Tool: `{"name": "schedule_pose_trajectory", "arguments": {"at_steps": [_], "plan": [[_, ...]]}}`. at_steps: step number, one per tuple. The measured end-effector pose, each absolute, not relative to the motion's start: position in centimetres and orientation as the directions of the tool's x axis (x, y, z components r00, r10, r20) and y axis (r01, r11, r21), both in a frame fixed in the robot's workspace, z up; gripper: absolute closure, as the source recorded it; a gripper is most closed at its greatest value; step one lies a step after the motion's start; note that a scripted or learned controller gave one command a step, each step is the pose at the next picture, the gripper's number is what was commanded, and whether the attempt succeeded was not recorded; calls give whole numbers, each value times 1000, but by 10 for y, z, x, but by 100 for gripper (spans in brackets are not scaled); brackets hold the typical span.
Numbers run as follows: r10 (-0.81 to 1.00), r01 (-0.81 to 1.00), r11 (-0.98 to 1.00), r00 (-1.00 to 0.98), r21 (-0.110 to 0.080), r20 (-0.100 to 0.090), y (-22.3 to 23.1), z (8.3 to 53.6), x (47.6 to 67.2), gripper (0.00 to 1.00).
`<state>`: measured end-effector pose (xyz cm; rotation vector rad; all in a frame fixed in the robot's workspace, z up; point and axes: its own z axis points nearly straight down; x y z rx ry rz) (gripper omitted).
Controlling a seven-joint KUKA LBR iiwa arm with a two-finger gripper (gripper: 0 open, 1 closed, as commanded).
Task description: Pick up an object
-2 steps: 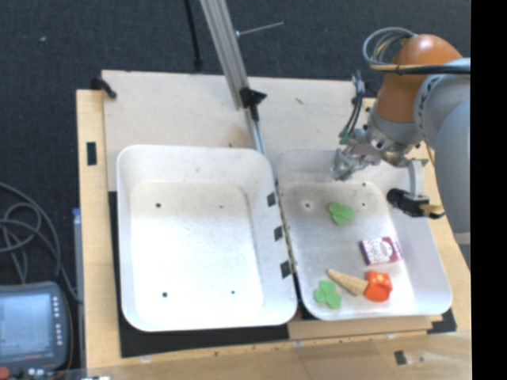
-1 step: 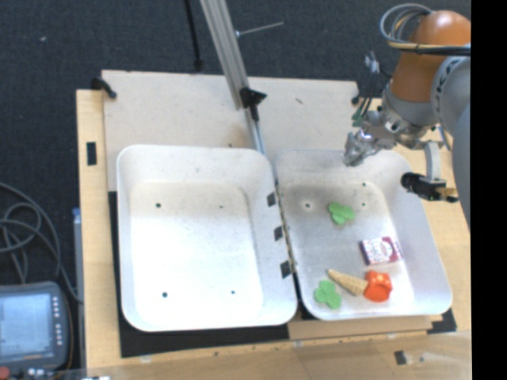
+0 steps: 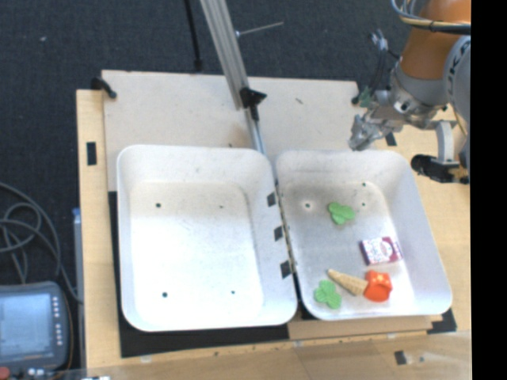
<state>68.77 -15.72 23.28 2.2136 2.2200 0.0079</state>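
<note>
gripper above the far rim of the right bin, objects lying low in it

the arm (image 3: 432,46), grey with its orange band, reaches in from the right, and its gripper (image 3: 363,137) hangs over the bench just beyond the far rim of the right bin (image 3: 428,212). the tip is small and dark against the board, so i cannot tell how it stands, and nothing shows in it.

the things to pick lie inside the right bin, all well apart from the gripper. a green leafy piece (image 3: 341,212) sits near the middle of the bin floor. nearer the camera and toward the right wall lies a small purple and white box (image 3: 380,250). below it an orange-red toy (image 3: 378,286) touches the wide end of a tan cone (image 3: 345,282), which lies on its side pointing left. just beside the cone's tip, close to the near rim, rests a second green leafy piece (image 3: 327,294).

the left bin (image 3: 127,212) sits side by side with the right one, their inner rims meeting. a slanted metal rail (image 3: 226,42) crosses above the bench (image 3: 317,105) behind the bins.
</note>
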Motion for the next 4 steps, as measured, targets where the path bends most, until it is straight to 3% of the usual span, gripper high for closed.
{"name": "schedule_pose_trajectory", "arguments": {"at_steps": [1, 4], "plan": [[1000, 1000, 4, -4, 6, -1, -158, 275, 689, 100], [1000, 1000, 7, -7, 0, 2, -6, 271, 658, 100]]}}
